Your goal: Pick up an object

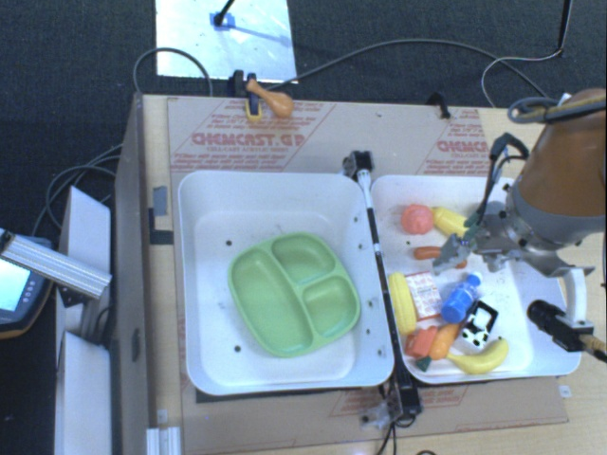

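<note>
The right bin (531, 349) holds several small items. At its back lie a pink round fruit (415, 219) and a yellow piece (450, 221), with a small red-orange stick (428, 251) in front of them. Nearer the front are a yellow corn cob (402, 303), a white printed packet (426, 295), a blue bottle (460, 300), a black-and-white die (481, 319), an orange carrot (443, 340) and a banana (480, 356). My gripper (454, 255) hangs low over the middle of this bin, just behind the blue bottle and right of the red-orange stick. Nothing shows in its grasp.
The left bin (209, 235) bears a green divided plate (295, 293). A black divider rail (377, 254) runs between the bins. The arm's orange band (564, 159) and a black fixture (558, 325) stand over the right bin's right side. Cables lie behind the bench.
</note>
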Available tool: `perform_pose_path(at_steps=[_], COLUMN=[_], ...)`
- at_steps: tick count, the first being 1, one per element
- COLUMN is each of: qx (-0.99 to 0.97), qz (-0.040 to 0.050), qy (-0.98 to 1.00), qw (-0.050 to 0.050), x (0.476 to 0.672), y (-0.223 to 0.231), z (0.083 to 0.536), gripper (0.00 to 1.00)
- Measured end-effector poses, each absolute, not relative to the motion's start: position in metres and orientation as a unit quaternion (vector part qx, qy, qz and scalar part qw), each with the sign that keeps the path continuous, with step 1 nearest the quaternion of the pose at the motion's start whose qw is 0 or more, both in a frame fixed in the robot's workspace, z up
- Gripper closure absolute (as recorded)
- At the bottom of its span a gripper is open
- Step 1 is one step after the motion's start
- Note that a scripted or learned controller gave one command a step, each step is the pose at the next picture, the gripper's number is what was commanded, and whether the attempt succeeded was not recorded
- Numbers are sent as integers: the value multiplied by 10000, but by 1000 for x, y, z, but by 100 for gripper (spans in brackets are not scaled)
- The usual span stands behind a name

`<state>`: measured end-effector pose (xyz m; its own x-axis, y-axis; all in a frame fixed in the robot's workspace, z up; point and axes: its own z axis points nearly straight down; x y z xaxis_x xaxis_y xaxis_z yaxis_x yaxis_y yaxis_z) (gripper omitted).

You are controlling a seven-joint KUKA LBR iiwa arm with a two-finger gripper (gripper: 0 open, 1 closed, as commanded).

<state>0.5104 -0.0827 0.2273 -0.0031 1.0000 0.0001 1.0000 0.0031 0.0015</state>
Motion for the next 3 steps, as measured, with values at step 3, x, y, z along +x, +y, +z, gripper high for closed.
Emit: perform_pose_path(at_steps=[3], qx=[7056], qz=[11], qy=[7086], qw=[16], x=[654], y=[-108], z=[85], gripper=[0])
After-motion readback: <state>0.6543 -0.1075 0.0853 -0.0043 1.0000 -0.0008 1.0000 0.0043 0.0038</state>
